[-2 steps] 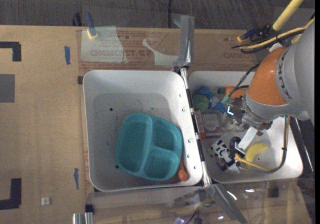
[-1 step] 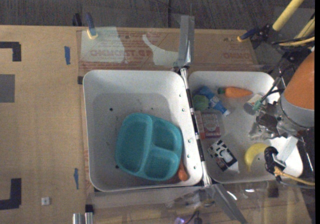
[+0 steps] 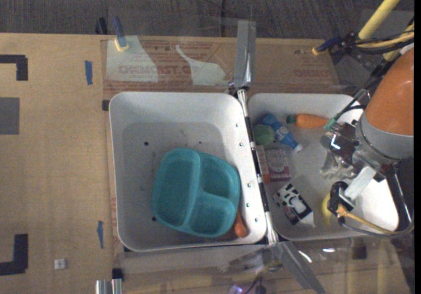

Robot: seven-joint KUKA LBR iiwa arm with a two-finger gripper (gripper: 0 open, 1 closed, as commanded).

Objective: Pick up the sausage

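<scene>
The sausage (image 3: 241, 227) lies in the near right corner of the left bin (image 3: 125, 174), touching the teal plate (image 3: 195, 193). The pincer (image 3: 337, 148) hangs over the right bin (image 3: 309, 232), well apart from the sausage. I cannot tell if the pincer is spread or pressed together.

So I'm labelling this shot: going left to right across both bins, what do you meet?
Teal tray → small orange piece by the tray's corner → green ball → black-and-white packet → carrot → arm.
</scene>
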